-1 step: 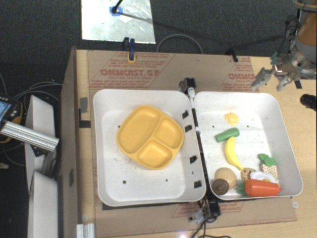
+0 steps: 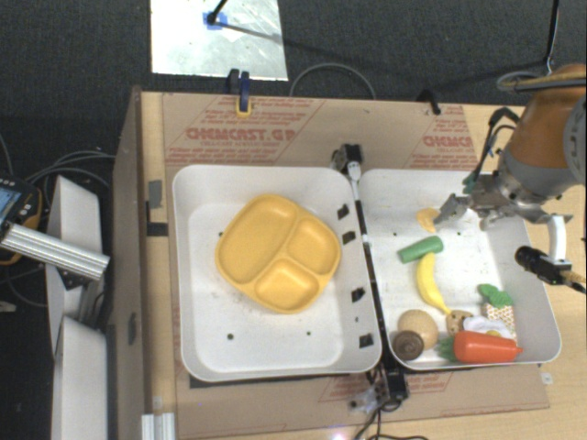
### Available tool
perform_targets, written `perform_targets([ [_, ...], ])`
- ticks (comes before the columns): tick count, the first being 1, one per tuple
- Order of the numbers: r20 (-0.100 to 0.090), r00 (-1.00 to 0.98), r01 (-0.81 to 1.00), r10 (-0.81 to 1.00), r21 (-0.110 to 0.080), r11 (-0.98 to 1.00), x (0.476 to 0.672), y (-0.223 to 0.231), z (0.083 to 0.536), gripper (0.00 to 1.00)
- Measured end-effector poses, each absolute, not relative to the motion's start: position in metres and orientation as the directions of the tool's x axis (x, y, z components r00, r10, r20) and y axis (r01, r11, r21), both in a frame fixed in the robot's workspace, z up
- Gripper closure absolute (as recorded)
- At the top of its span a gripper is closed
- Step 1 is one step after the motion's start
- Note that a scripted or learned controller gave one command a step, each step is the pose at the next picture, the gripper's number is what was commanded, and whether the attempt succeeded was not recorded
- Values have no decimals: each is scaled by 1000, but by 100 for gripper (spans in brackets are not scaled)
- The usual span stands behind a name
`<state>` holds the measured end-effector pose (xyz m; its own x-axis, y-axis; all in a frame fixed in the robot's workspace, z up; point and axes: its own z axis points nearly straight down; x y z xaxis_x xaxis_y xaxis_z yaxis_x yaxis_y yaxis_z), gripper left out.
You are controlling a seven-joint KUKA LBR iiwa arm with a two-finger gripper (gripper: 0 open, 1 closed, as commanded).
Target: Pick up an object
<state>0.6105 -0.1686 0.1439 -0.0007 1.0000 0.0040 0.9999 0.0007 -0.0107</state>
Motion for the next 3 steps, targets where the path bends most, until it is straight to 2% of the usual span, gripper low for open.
perform_targets([
  [1,3,-1,1000,1000,-7,1,549,-133,81,0],
  [2,2,0,1000,1000,-3,0,514,-124,84,0],
  [3,0,-1,1000,1000,4,1,517,-125,95,100],
])
